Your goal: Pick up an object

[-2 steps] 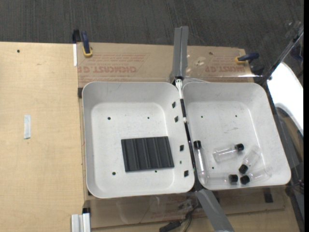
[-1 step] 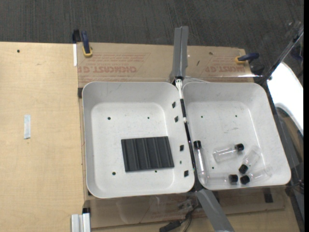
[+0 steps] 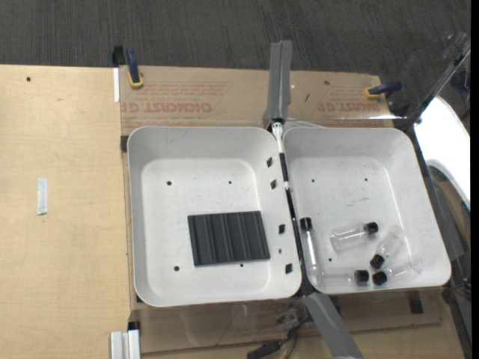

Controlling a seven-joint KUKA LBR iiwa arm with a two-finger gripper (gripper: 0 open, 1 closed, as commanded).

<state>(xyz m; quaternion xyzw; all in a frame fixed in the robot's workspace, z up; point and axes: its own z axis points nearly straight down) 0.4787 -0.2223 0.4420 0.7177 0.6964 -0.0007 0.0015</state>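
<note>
A flat black ribbed panel (image 3: 228, 238) lies in the left bin (image 3: 150, 155), toward its front middle. Several small clear vials with black caps rest in the front right part of the right bin (image 3: 344, 148). One vial (image 3: 350, 237) lies on its side, and another (image 3: 389, 247) is just right of it. Two black caps (image 3: 361, 276) (image 3: 379, 277) sit close to the front wall. A thin clear tube (image 3: 307, 247) with a black cap lies along the right bin's left wall.
The bins stand on a cardboard sheet (image 3: 202, 103) held by clamps at the back left (image 3: 132, 69) and back right (image 3: 382, 90). A grey post (image 3: 280, 81) rises behind the seam between the bins. A wooden bench top (image 3: 60, 200) spreads out to the left.
</note>
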